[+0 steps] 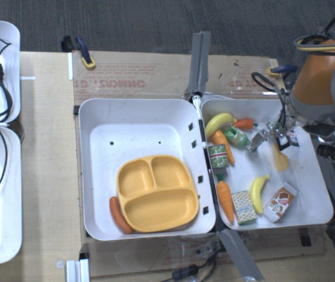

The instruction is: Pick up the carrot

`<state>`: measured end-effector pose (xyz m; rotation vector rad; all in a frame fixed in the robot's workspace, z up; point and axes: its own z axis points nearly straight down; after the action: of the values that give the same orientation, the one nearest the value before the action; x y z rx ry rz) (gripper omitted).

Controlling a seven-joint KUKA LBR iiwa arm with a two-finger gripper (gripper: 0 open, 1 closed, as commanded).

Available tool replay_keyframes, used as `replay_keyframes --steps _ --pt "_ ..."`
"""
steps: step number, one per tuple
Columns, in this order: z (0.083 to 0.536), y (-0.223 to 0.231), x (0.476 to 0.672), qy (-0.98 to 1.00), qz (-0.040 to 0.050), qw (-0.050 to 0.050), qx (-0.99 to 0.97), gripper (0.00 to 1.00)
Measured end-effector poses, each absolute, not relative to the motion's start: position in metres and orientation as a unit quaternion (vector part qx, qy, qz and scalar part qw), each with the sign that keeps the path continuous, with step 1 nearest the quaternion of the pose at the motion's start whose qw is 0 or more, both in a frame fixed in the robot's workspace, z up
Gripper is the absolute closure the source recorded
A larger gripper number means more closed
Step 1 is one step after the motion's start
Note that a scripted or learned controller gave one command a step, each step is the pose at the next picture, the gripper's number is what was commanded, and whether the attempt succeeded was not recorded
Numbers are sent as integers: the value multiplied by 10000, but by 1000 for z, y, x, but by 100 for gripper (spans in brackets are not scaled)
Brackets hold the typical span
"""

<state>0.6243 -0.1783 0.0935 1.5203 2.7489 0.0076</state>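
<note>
Two carrots lie in the right bin [308, 216]. One carrot [223, 146] rests along the bin's left wall, between a yellow banana [220, 123] and a green can [217, 157]. The other carrot [225, 201] lies near the front left corner beside a small box [244, 207]. My gripper [268, 138] hangs over the upper middle of that bin, right of the upper carrot and apart from it. Its fingers look open with only bin floor between them.
A green toy [236, 136] and a small red-orange piece [244, 123] sit just left of the gripper. A second banana [257, 192], a carton [280, 202] and a pale orange item [281, 161] lie lower right. The left bin [97, 157] holds a yellow divided plate [156, 192] and a sausage [119, 215].
</note>
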Motion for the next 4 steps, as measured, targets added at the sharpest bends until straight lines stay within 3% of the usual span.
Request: replay_keyframes --steps 1,2,3,4 --pt "92 -130 592 8626 2 6 5058 0" --pt "99 -136 571 8346 -1 -2 5508 0" --pt "108 -109 604 8528 -7 29 5223 0" --pt "91 -158 560 8254 -1 -8 5646 0"
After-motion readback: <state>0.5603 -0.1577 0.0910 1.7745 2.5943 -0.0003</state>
